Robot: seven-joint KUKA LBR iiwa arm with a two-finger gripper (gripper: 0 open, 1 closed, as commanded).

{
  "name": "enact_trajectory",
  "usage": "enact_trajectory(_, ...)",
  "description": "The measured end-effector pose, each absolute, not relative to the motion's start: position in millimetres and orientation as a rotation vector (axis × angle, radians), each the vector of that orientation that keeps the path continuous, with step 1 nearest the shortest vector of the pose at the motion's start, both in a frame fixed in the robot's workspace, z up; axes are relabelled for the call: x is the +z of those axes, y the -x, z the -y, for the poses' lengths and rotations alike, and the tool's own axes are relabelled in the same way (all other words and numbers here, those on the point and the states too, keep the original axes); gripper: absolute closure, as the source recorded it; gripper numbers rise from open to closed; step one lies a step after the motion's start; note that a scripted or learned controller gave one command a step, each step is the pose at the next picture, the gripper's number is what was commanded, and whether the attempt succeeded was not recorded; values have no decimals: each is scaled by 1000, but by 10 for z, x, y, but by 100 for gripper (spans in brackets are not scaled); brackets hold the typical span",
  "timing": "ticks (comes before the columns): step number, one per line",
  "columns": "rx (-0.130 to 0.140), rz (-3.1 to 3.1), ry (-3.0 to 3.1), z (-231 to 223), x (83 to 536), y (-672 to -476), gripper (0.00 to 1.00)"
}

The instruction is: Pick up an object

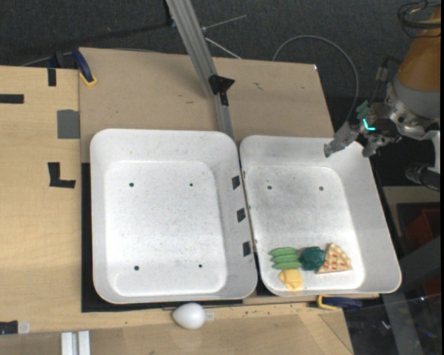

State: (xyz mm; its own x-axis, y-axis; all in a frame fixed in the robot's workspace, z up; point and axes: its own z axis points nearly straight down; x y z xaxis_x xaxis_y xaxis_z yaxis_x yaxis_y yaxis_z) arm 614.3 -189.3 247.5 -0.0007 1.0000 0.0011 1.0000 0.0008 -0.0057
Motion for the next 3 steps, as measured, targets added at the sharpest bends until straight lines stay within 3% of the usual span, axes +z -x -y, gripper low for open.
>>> enact_trajectory(1,2,2224,2219,1892,2505,-6152,0)
enact_trajectory(2,6,2220,2216,1833,2036,-6085,0)
enact_trajectory(3,8,2220,2216,1852,1500,-6168,0)
